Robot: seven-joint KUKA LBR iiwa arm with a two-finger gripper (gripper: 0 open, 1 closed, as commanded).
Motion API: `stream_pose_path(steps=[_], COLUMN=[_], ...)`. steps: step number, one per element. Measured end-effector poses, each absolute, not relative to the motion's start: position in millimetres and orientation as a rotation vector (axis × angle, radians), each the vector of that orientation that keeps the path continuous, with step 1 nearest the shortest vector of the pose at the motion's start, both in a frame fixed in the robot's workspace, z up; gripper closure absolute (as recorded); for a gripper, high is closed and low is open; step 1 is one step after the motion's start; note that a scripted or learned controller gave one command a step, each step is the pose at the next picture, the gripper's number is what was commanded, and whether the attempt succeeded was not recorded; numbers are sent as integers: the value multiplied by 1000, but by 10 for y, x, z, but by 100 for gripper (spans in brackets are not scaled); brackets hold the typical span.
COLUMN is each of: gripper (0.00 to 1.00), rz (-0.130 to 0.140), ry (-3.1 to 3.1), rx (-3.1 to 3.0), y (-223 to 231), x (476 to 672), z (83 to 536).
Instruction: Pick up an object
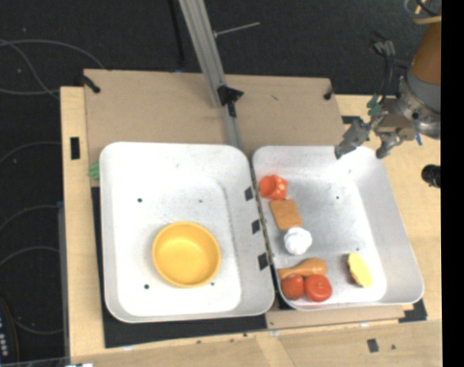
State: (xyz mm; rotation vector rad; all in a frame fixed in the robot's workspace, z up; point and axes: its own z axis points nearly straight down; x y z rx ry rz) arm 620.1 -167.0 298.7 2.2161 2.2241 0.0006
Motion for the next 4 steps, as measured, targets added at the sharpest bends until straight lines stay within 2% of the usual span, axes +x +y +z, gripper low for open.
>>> stream_pose_path(steps=[1,3,4], gripper=[0,0,0], rz=[0,-6,-6], ry=[2224,2221,2219], rx=[2216,2222,2224], y=[-1670,-1726,-1741], x=[6201,6056,6081], z=[2987,2080,1656])
